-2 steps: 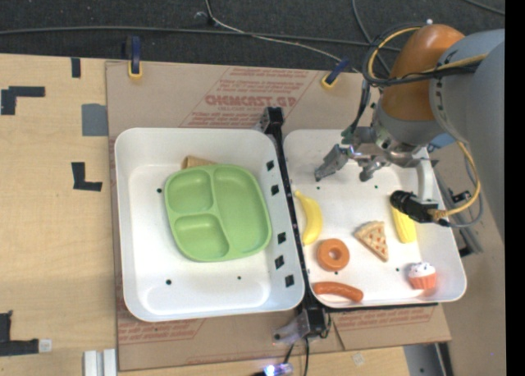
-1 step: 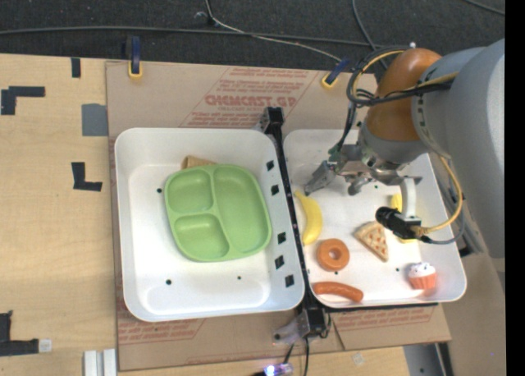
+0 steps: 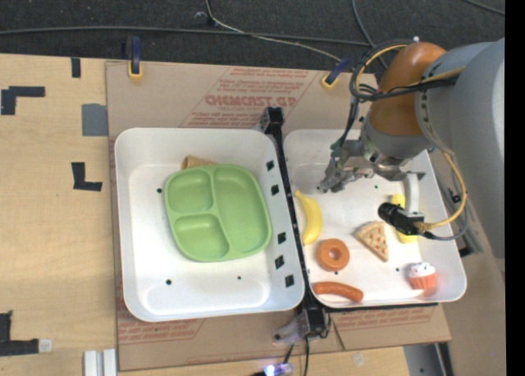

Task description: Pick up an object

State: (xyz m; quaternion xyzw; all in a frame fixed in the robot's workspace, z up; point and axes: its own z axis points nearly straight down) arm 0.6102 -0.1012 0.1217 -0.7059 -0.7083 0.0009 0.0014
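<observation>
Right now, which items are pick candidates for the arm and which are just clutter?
In play (right bin, near the end effector):
- banana
- donut
- pizza slice
- hot dog
- cupcake

Lying about:
- green divided plate in the left bin
- a brown item tucked under the plate's far edge
- orange clamp on the bench

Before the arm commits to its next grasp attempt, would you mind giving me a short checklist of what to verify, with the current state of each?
1. Gripper over the right bin: ok, at its upper left.
2. Nothing between the fingers yet: ok.
3. Object directly beneath the gripper: not ok, bare bin floor there.
4. Nearest target, the banana, unobstructed: ok, it lies apart from the donut.
5. Other targets reachable in the same bin: ok, pizza slice, sausage, cupcake.
6. Finger opening wide enough: cannot tell.
</observation>
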